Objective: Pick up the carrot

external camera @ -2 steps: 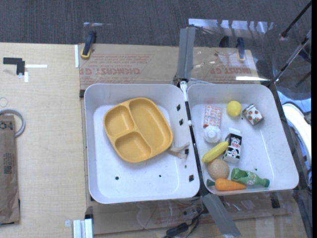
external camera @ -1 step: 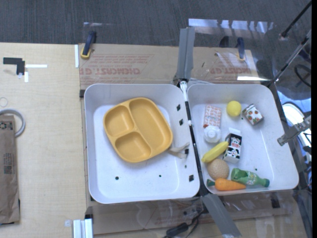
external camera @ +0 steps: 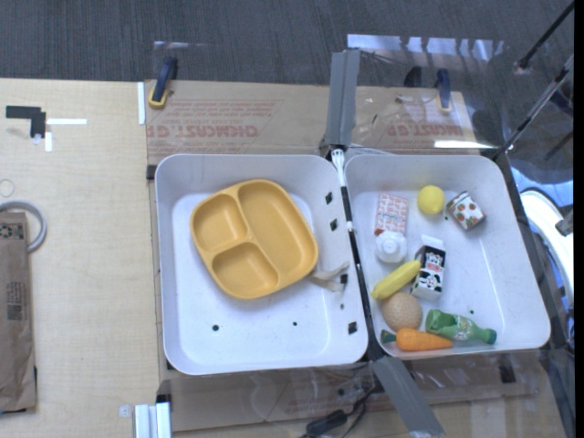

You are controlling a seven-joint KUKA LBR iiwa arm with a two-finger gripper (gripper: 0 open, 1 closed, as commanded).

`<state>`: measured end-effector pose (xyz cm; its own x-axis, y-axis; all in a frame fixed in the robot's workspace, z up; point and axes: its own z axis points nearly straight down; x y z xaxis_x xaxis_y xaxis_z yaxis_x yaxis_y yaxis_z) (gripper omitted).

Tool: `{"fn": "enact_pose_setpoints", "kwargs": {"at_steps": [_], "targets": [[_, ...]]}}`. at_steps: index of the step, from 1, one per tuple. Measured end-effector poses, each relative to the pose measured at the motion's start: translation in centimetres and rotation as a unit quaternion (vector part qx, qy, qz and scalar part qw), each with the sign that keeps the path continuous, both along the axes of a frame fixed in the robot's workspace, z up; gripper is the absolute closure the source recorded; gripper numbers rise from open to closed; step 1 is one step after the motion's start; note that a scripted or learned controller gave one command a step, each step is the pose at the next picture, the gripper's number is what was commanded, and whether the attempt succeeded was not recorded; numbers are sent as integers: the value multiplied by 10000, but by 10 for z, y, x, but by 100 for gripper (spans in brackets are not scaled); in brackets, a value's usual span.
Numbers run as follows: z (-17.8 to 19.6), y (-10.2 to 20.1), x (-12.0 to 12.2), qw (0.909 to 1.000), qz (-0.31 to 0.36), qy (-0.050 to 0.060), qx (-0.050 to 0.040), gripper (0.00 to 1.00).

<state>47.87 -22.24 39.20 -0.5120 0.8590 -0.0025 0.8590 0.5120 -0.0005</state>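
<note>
The carrot is orange and lies flat at the front edge of the right bin, pointing right. It rests just below a round tan potato and touches the base of a green bottle.
The right bin also holds a banana, a milk carton, a lemon, a white bottle, a pink packet and a small strawberry box. The left bin holds a yellow divided plate.
</note>
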Motion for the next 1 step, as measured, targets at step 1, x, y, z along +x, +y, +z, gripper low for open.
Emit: {"fn": "enact_pose_setpoints", "kwargs": {"at_steps": [1], "targets": [[3, 0, 0, 9984, 572, 5, 1, 0]]}}
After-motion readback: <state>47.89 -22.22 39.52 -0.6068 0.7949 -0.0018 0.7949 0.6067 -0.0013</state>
